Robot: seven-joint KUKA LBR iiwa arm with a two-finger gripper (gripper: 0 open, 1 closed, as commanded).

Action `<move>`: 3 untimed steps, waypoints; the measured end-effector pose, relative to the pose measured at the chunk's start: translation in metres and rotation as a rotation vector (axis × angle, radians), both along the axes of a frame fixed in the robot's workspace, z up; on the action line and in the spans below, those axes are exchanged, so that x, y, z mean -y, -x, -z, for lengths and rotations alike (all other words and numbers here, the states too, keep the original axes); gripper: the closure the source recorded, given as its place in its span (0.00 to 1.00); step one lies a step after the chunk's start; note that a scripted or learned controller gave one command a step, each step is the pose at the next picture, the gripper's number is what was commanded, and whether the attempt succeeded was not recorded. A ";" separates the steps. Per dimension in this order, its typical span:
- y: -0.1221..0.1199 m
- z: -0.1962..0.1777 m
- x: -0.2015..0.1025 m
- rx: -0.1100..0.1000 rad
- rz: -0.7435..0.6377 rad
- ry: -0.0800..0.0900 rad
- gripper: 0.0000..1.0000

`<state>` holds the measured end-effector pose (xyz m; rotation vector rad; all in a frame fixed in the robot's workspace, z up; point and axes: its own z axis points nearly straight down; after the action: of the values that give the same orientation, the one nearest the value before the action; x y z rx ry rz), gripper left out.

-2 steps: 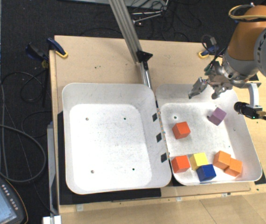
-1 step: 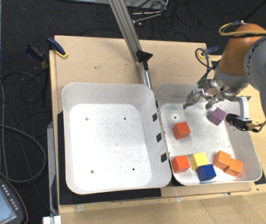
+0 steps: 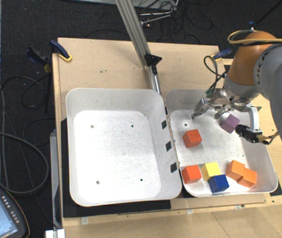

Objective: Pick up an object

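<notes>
My gripper (image 3: pixel 209 113) hangs over the back of the right bin (image 3: pixel 259 150), its two grey fingers spread open and pointing down to the left with nothing between them. A purple block (image 3: pixel 229 122) lies just right of the fingers, beside them and not between them. An orange-red cube (image 3: pixel 192 138) sits in front of the gripper near the bin's middle. Along the front wall lie another orange-red cube (image 3: pixel 192 173), a yellow cube (image 3: pixel 211 169), a blue cube (image 3: pixel 218 183) and two orange blocks (image 3: pixel 242 172).
The left bin (image 3: pixel 113 143) stands beside the right one, with a raised divider edge (image 3: pixel 169 133) between them. A slanted metal pole (image 3: pixel 136 29) crosses the back of the bench. The grey arm (image 3: pixel 274 78) covers the right bin's back right corner.
</notes>
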<state>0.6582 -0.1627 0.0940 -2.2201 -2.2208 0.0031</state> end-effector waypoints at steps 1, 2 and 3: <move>-0.001 -0.013 0.000 0.006 0.000 0.001 1.00; 0.005 -0.060 -0.003 0.008 0.002 0.001 1.00; -0.001 -0.108 0.004 0.010 0.000 0.002 1.00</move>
<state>0.6592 -0.1662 0.2021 -2.2265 -2.2265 -0.0055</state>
